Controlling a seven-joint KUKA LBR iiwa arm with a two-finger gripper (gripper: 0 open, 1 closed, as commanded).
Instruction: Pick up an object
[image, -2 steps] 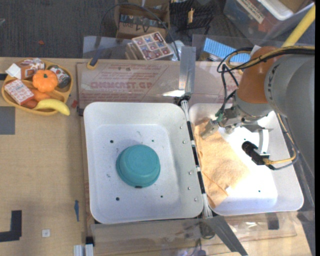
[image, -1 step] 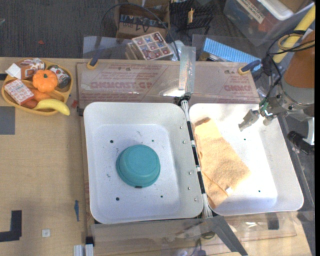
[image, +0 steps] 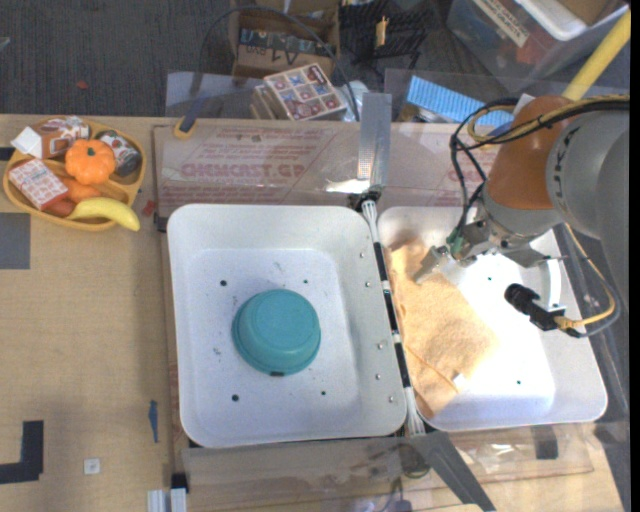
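The claw (image: 437, 262) hangs low over the top of the right bin (image: 560, 400), and I cannot tell how it is set. Its tip is just above the tan cloth (image: 440, 330), which lies along that bin's left side. A teal bowl (image: 277, 331) sits upside down in the left bin (image: 200, 250).

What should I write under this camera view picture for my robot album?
Robot arm's tool hovers over a tan cloth in the right bin; a teal bowl sits in the left bin.
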